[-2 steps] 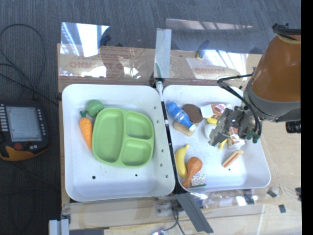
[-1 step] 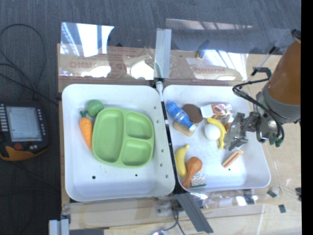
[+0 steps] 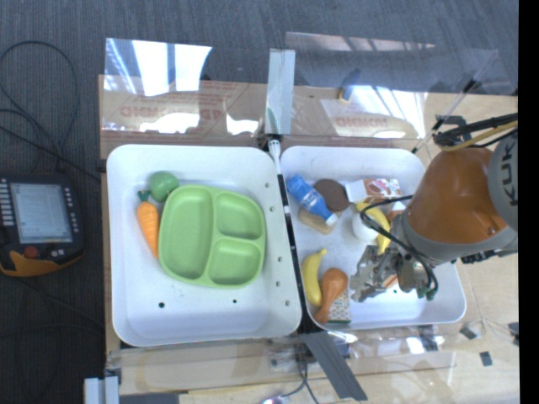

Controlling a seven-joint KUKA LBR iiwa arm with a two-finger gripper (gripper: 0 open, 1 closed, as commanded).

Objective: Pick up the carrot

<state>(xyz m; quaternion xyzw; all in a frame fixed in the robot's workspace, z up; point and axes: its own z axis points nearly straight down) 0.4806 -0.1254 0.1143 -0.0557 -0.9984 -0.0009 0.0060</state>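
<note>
Lying at the left bin's (image 3: 126,251) left edge beside the green tray (image 3: 212,236), the carrot (image 3: 149,225) is oriented vertically, far left of the claw (image 3: 383,278) in the right bin (image 3: 438,305); claw state cannot be told.

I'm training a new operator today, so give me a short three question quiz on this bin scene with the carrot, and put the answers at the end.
1. True or false: the carrot lies in the left bin.
2. What does the carrot lie beside? A) green plate B) banana C) blue bottle
3. Over which bin is the gripper?

Key: 1 true. 2 A. 3 the right bin.
</note>
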